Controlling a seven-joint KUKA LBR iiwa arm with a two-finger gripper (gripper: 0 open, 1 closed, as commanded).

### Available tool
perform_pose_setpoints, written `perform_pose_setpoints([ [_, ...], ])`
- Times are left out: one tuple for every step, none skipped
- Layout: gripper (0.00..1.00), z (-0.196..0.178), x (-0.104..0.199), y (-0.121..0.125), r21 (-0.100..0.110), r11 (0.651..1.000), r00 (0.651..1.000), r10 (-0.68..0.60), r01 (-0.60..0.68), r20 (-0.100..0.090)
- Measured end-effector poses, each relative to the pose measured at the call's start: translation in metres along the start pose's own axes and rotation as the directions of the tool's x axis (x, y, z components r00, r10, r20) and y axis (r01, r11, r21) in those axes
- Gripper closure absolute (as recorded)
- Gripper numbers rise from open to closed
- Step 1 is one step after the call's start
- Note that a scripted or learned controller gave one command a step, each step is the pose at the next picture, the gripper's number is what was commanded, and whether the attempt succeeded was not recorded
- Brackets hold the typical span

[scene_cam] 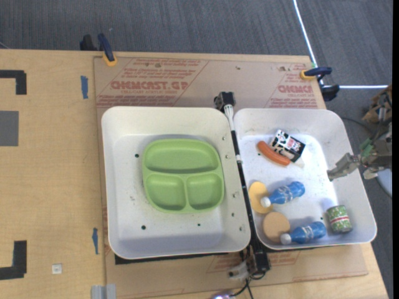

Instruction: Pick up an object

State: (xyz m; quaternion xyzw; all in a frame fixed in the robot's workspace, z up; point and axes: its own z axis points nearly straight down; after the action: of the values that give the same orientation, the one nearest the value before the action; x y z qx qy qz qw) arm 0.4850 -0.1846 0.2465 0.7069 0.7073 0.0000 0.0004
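The right white bin (340, 124) holds several small objects. A black-and-white patterned carton (288, 144) lies near its back, with an orange-red sausage (274, 154) just in front of it. A blue bottle (285, 192) lies mid-bin beside a yellow disc (256, 190). A second blue bottle (305, 233) and a tan round piece (275, 224) sit near the front wall. A green can (338, 218) stands at the front right. My gripper (341, 167) reaches in over the bin's right rim, above bare floor and to the right of the objects, holding nothing visible.
The left white bin (118, 167) holds a green divided plate (183, 174). A black clamp (224, 99) sits at the back of the seam between the bins. Blue and yellow clamps (315, 73) pin the cardboard sheet to the bench.
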Motion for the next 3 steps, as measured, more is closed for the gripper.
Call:
perform_pose_setpoints([
  [0.00, 0.054, 0.036, 0.064, 0.000, 0.999, 0.999, 0.044, -0.044, 0.000],
  [0.00, 0.155, 0.074, 0.139, 0.003, 0.982, 0.982, 0.188, -0.188, -0.001],
  [0.00, 0.160, 0.085, 0.100, -0.001, 0.992, 0.992, 0.129, -0.129, -0.001],
])
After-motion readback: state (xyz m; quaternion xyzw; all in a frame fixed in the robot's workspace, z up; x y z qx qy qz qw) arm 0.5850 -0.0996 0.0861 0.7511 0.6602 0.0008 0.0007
